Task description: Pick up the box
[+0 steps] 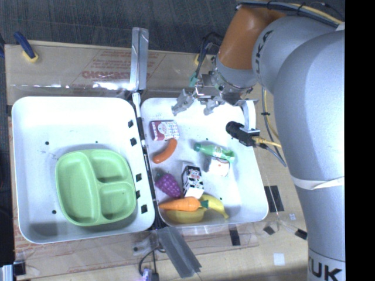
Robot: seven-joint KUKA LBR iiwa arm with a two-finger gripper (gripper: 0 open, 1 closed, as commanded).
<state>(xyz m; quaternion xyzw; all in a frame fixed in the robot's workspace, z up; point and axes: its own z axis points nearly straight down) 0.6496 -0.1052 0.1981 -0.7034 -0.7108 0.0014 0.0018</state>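
A small red and white box (pixel 163 130) lies flat in the right bin (pixel 253 183), near its back left corner. My gripper (pixel 196 103) hovers over the back edge of that bin, up and to the right of the box. Its two fingers (pixel 181 103) are spread apart and open, with nothing between them. The box is apart from the gripper.
The right bin also holds an orange sausage (pixel 164 151), a green bottle (pixel 214 151), a black and white carton (pixel 192 179), purple grapes (pixel 169 185), a carrot (pixel 180 204) and a banana (pixel 214 205). A green divided plate (pixel 96 186) sits in the left bin (pixel 35 122).
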